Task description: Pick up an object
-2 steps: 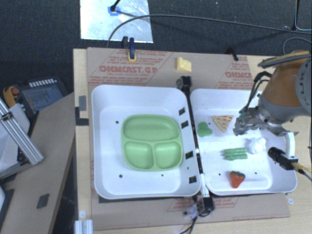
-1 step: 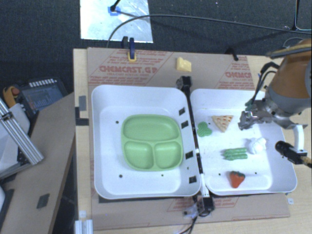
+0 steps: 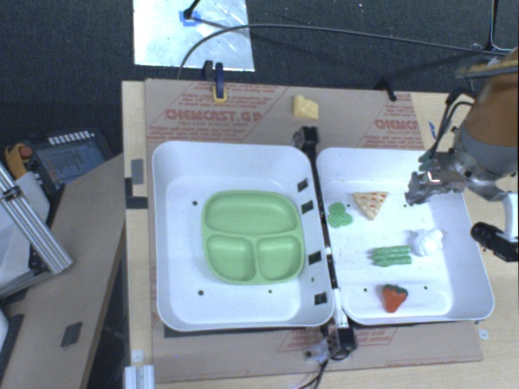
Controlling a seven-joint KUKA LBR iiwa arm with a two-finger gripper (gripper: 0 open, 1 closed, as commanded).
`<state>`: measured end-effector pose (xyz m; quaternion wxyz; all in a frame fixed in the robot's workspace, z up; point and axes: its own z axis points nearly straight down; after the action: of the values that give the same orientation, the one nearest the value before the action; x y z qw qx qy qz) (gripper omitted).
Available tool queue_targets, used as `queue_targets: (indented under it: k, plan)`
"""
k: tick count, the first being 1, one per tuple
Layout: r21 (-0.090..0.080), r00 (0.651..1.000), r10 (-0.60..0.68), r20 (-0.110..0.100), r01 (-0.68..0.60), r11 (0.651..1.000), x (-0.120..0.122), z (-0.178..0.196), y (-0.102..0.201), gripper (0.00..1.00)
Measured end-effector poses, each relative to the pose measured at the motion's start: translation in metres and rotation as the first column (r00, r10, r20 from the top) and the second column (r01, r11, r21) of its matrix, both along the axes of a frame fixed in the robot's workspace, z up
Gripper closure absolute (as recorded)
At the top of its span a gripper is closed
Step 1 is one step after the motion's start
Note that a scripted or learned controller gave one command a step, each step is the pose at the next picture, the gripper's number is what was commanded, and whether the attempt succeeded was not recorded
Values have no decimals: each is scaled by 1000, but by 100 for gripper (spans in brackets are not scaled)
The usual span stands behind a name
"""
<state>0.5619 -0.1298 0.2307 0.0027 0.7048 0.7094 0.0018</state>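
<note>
Five food items in right bin (image 3: 478, 298); one green tray (image 3: 253, 237) in left bin (image 3: 174, 217); hand (image 3: 422, 186) state unclear

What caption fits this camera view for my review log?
KUKA arm's gripper over the right bin, near a pizza slice; green divided plate in the left bin.

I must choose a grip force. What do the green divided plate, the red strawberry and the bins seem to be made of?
Green divided plate: probably moulded plastic, matte, with a uniform colour and rounded compartment walls. Red strawberry: likely a plastic or rubber toy, its colour flat; too small to be sure. The left bin and right bin: white, smooth, probably thin formed plastic with rounded rims.
</note>
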Motion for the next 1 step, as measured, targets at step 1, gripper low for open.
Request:
queue_targets:
  k: [1]
  plan:
    - [3,1000,2,-6,-2,1000,-5,-10,51,100]
